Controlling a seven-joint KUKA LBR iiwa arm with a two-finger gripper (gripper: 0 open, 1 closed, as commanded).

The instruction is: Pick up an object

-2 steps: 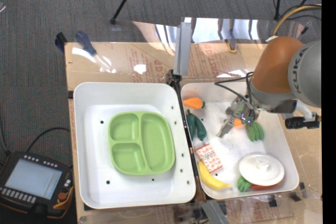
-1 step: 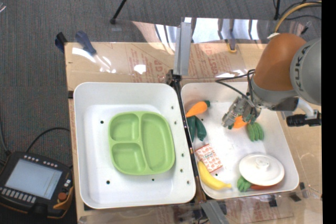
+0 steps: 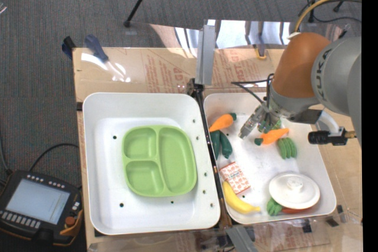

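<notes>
— Nearest us, a toy banana (image 3: 239,199) lies along the right bin's (image 3: 328,186) front-left edge. Our target?

— We'd take the toy carrot (image 3: 274,136) mid-bin, orange, tapered, lying flat. Our gripper (image 3: 258,124) hovers just beside it; whether the jaws are parted or holding anything, we cannot tell.

— Then we should centre over its middle and straddle it crosswise.

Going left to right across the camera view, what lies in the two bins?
Green tray → dark green vegetable → red-and-white packet → gripper → white dish
</notes>
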